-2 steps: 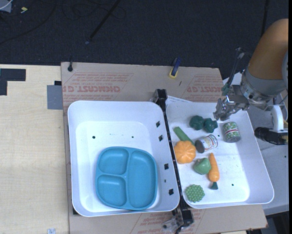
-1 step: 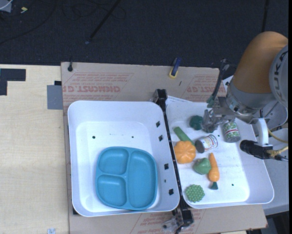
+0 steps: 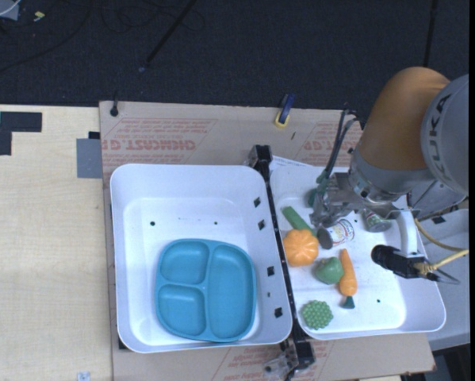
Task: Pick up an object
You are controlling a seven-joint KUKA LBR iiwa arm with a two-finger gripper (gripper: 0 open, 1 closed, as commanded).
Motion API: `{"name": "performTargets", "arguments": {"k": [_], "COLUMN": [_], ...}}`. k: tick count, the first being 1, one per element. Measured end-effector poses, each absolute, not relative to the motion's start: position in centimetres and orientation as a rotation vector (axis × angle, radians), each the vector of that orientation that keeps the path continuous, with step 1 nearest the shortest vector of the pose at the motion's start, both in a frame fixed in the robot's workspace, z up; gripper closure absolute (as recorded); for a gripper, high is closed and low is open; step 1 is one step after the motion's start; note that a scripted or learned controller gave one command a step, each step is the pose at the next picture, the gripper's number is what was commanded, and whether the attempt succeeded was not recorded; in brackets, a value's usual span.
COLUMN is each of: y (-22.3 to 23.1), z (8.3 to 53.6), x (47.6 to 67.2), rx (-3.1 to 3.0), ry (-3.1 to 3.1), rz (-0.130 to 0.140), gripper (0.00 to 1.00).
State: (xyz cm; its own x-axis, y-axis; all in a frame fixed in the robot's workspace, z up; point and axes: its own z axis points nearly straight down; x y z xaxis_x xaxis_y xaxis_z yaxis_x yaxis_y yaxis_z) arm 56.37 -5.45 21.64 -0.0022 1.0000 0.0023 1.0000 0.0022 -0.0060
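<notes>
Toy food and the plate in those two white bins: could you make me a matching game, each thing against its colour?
Things:
1. plate in the left bin
2. pumpkin
3. carrot
4. bumpy ball

Colours:
A. green
B. blue
C. yellow-orange, round
D. orange, long and thin

Pairs: 1-B, 2-C, 3-D, 4-A

Floor: dark carpet (image 3: 221, 38) across the top, crossed by thin cables (image 3: 170, 22).
Bench: pale wood surface (image 3: 39, 252) at left, with 2 dark patches, possibly tape.
Board: brown cardboard sheet (image 3: 189, 133), printed lettering reversed.
</notes>
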Motion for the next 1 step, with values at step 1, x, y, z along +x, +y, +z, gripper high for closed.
{"name": "performTargets", "arguments": {"k": [1], "y": [-0.26], "z": [21.48], "x": [53.36], "rx": [-2.213], "ry": [-2.221], "rz": [0.005], "gripper": [1.0]}}
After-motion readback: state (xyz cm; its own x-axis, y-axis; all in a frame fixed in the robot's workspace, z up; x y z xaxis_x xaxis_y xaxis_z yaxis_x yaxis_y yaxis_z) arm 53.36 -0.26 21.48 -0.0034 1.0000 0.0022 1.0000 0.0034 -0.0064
